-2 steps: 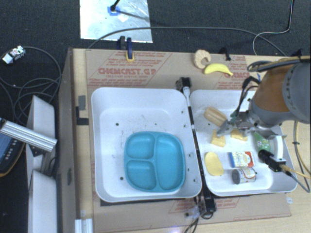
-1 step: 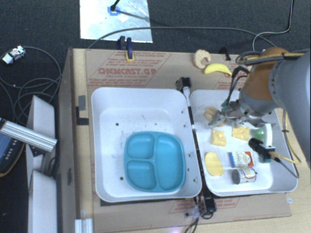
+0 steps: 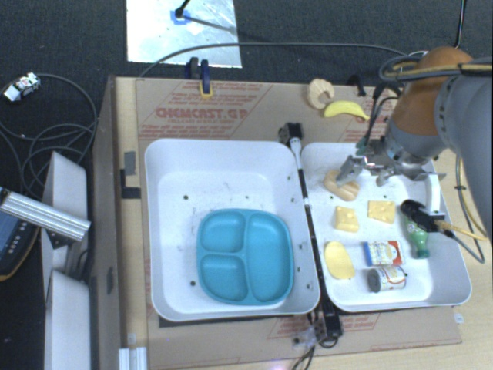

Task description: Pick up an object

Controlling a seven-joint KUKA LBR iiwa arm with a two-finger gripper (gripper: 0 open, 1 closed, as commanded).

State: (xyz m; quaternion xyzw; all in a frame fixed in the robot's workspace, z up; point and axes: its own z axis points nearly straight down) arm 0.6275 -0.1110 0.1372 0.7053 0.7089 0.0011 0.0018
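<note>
My gripper (image 3: 365, 173) hangs over the back of the right bin (image 3: 451, 287), open, with nothing between its fingers. Its left finger (image 3: 348, 168) is right above a tan bread-like piece (image 3: 340, 187). In front of that piece lie two yellow cheese-like wedges (image 3: 346, 219) (image 3: 381, 210). A pale yellow oval (image 3: 339, 260), a small red and blue carton (image 3: 383, 252) and a small can (image 3: 385, 277) sit nearer the front. A green bottle (image 3: 419, 243) lies at the right side of the bin.
The left bin (image 3: 166, 168) holds a blue divided plate (image 3: 245, 255). A banana (image 3: 345, 109) and a beige object (image 3: 320, 92) lie on the board behind the right bin. The ridge between the bins (image 3: 303, 191) runs just left of the gripper.
</note>
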